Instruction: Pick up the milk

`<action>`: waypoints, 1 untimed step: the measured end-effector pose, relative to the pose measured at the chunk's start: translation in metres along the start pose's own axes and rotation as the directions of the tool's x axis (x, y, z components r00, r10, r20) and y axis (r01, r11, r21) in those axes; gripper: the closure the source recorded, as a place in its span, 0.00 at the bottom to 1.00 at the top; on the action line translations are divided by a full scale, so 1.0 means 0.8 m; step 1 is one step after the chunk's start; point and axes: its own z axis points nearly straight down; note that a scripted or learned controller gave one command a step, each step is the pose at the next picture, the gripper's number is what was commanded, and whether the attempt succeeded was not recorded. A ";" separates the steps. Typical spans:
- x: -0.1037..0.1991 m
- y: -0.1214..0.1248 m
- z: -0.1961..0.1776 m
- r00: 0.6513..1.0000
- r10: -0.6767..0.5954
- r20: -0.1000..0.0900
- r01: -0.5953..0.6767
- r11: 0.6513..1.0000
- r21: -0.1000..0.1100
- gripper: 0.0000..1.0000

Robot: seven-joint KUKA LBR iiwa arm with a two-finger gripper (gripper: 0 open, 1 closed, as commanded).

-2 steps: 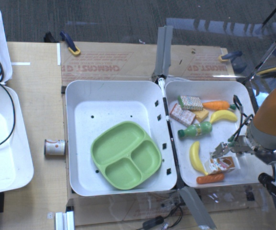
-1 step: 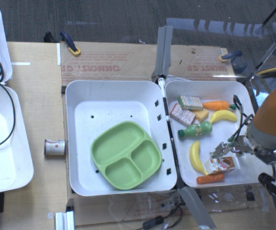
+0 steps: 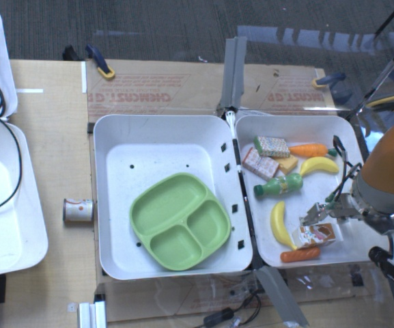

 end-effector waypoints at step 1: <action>0.000 0.000 0.000 1.000 0.000 0.000 0.000 1.000 0.000 0.00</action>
